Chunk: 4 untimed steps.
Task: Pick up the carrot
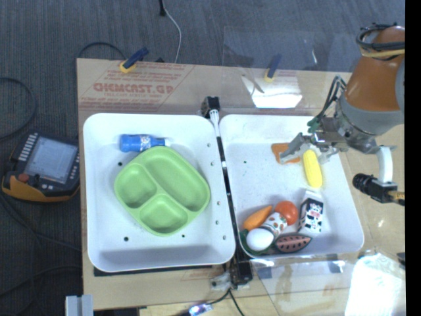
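1. The carrot (257,216) lies in the right bin (263,170), near its front edge, tilted with its thick end up toward a red tomato (287,210).
2. It is crowded: a white egg (260,239) sits just below it, a small cup (275,223) touches its side, and a milk carton (312,216) stands just beyond.
3. The jaws (309,143) hang at the far side of the same bin, beside a yellow corn cob (312,168) and an orange scrap (286,152), well apart from the carrot.
4. I cannot tell whether the jaws are apart or together.
5. My judgement: travel high toward the front of the bin, turn the jaws across the carrot's narrow width, and come down on its free lower-left end, away from the cup and the egg.
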{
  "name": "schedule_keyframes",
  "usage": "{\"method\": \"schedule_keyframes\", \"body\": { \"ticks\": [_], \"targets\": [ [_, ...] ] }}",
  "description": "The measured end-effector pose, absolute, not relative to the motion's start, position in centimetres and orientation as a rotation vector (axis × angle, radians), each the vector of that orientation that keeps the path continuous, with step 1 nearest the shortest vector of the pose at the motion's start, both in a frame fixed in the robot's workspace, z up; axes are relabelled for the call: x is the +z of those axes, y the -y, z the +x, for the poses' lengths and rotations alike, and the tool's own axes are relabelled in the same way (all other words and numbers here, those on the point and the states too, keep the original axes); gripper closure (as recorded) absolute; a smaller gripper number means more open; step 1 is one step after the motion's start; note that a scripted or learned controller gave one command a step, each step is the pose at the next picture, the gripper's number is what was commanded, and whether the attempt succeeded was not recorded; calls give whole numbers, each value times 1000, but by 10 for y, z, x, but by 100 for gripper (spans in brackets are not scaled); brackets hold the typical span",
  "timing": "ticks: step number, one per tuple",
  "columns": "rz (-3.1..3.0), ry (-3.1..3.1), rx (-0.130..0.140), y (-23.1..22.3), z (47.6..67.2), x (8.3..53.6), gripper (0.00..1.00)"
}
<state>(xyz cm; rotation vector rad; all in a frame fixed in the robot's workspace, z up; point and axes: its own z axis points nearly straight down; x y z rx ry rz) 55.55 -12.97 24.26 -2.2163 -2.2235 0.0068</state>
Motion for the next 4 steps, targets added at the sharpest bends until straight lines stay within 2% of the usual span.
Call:
{"method": "schedule_keyframes", "body": {
  "ticks": [1,2,3,4],
  "targets": [
    [-2217,2210,14,103,508,143,0],
    [-2121,2327,-5,95,487,92,0],
    [-2126,2324,-8,95,489,100,100],
    [-1856,2549,-11,99,490,93,100]
  ]
}}
